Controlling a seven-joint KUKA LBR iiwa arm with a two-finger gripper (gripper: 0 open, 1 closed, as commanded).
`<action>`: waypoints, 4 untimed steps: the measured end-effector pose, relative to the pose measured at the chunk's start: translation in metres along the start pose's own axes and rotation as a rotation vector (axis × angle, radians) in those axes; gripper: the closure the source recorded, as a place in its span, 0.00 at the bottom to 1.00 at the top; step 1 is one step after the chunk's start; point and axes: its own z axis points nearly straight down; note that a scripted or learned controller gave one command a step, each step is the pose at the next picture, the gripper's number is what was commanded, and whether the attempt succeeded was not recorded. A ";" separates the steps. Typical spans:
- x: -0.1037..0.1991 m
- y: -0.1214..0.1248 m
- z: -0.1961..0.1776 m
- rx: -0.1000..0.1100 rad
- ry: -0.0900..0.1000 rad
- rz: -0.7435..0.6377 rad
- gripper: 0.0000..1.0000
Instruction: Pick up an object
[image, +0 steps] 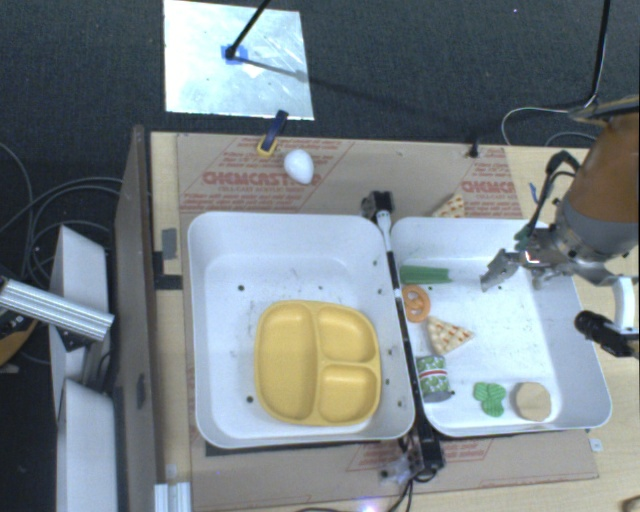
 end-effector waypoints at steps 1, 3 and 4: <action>0.070 0.037 0.066 0.000 0.001 -0.006 0.00; 0.040 -0.005 0.098 -0.012 0.000 0.004 0.00; 0.001 0.099 -0.018 -0.021 -0.007 -0.003 0.00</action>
